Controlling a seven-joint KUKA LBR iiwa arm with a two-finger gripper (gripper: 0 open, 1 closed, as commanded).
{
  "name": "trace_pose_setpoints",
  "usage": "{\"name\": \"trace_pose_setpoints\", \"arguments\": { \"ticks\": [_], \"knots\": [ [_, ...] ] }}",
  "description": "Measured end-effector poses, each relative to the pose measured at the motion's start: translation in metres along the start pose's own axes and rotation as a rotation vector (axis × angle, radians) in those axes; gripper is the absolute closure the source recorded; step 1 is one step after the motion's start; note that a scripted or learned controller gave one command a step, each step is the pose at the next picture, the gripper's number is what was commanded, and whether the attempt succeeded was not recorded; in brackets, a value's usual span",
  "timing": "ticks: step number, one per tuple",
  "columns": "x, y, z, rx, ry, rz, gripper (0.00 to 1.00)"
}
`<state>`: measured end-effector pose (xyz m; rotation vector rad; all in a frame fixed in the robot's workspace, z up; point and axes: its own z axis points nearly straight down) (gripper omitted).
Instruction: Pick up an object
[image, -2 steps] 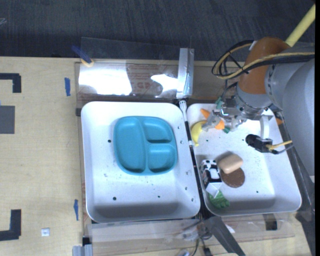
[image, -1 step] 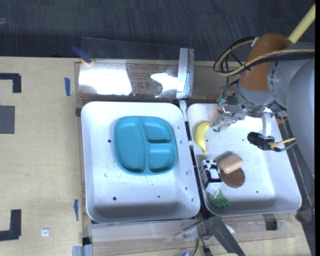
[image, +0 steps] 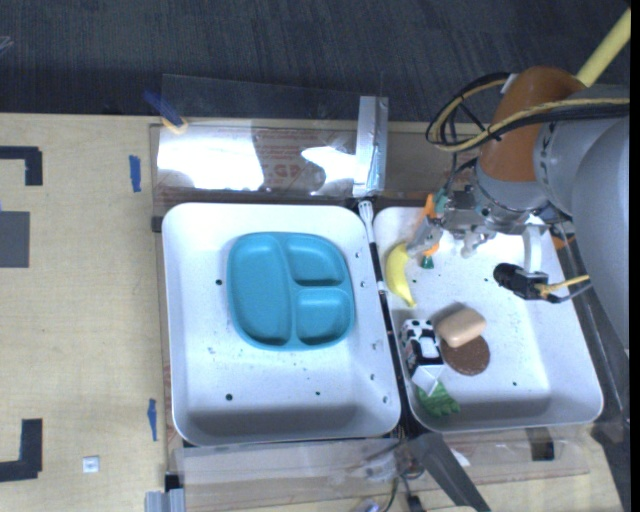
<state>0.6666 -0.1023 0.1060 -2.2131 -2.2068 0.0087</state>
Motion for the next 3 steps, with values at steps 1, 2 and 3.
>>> {"name": "trace_pose_setpoints", "arguments": {
  "ticks": [1,2,3],
  "knots": [
    [0.001,0.001,0.020,-0.015,-0.008,-0.029,0.00],
    [-0.001,0.001,0.020,-0.016,-0.007,0.012,0.00],
    [-0.015,0.001,0.020,-0.017,-0.009,-0.036,0.00]
  ]
}}
